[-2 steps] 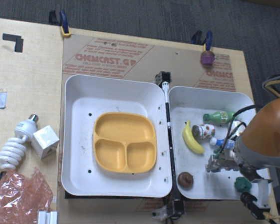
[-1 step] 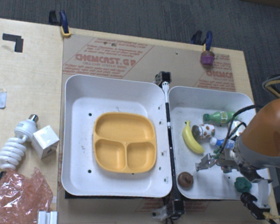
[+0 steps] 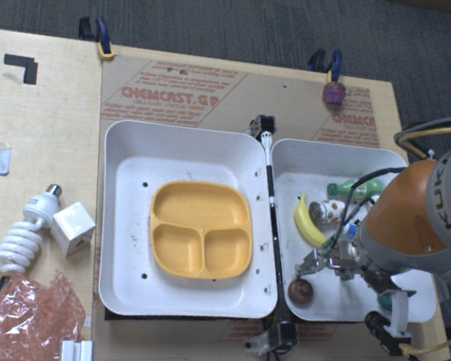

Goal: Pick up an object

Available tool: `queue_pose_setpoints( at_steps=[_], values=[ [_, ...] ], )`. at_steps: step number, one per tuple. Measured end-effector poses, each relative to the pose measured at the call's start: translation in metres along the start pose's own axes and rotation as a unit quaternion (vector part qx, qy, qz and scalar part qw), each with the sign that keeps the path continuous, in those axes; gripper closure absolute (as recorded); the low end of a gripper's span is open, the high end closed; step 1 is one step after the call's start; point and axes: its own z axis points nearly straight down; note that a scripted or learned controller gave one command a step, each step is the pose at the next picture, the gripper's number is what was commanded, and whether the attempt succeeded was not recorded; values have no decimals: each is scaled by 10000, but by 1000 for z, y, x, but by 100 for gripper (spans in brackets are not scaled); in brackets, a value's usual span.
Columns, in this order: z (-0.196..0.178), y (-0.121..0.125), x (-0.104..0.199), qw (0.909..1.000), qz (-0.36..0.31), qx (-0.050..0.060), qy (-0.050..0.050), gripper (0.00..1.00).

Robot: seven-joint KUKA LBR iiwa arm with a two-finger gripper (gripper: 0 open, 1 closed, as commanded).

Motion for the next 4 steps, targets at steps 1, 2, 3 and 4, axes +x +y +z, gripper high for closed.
queue_pose_setpoints(
  at_steps=[1,2,3,4],
  values=[
    [-10,1,-1,10000,5,-14,-3,100],
    [-10,1,-1,10000,6,-15,-4,0],
    [-20,3,-1,10000,6,-29,-7,100],
    [-20,3,-1,10000,7,-29,-7,0]
  ],
)
